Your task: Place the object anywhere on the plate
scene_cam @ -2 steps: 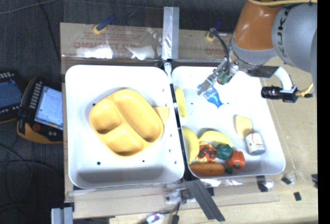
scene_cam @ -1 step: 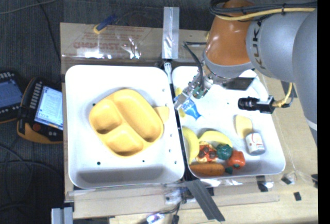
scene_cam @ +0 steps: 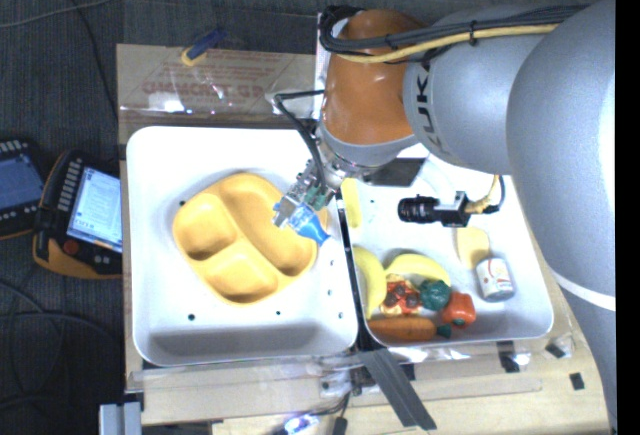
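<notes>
Camera view, slanted from above.

Carrier: counter point(scene_cam: 150, 63) with two shallow white bins side by side, left bin point(scene_cam: 150, 223) and right bin point(scene_cam: 525, 308), meeting along a shared inner rim near the counter's middle.

Item 1, plate point(scene_cam: 240, 238): yellow, sectioned into compartments, lying in the middle of the left bin, its nearest lobe reaching toward the shared rim.

Item 2, arm point(scene_cam: 470, 73): grey, orange band above the wrist, entering across the right bin toward the counter's far edge. Its jaws point(scene_cam: 300, 206) hang over the plate's edge on the shared-rim side.

Item 3, object point(scene_cam: 310, 226): small, blue, seen at the tip of the jaws. The jaws appear clamped on it, though the detail is fine and the grip cannot be read with certainty. It sits directly beneath the jaws, at or just above the plate's rim nearest the shared rim. Its long axis cannot be told.

Item 4, right bin contents: banana point(scene_cam: 370, 275), toy vegetables point(scene_cam: 435, 301), small can point(scene_cam: 494, 278), clustered toward the counter's near edge.

Judgement: the deciding relation is vertical. The object lies below the jaws, with plate surface extending from there toward the left bin's centre. A release here risks landing on the rim; a slight shift inward would be safer.
</notes>
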Robot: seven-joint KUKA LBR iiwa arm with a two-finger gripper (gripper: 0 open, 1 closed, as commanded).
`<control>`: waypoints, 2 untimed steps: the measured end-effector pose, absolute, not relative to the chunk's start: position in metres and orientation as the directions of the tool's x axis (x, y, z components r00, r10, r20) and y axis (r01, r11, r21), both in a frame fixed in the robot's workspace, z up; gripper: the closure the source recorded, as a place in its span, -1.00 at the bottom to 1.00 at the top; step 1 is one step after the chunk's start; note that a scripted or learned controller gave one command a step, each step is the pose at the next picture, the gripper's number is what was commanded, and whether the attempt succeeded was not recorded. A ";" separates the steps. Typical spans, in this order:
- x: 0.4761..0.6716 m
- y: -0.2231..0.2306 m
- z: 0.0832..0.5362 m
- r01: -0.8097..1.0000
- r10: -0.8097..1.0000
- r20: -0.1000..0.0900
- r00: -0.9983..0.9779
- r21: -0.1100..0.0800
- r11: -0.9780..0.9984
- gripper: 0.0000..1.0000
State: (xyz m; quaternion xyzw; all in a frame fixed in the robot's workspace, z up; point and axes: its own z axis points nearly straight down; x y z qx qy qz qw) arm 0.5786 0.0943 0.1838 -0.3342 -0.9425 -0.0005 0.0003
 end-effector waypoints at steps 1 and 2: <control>0.562 0.100 0.208 0.527 0.527 -0.002 -0.850 0.000 0.850 1.00; 0.562 0.101 0.208 0.527 0.527 -0.001 -0.850 0.000 0.850 -1.00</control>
